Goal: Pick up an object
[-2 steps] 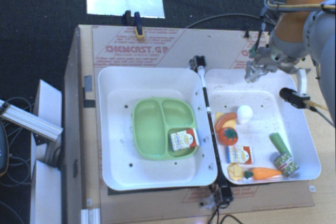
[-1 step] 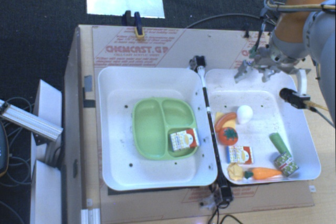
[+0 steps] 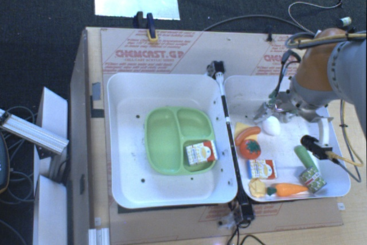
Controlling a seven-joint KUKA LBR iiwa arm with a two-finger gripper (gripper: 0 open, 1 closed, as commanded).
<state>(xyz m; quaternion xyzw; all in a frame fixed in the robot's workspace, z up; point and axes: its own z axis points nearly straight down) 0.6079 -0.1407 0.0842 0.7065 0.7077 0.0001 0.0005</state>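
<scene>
White egg (image 3: 272, 125) (toy) beneath pincer (image 3: 277, 109)

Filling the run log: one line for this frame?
arm: over right bin | gripper: above white egg, grasp unclear | left bin: green tray holding small carton
</scene>
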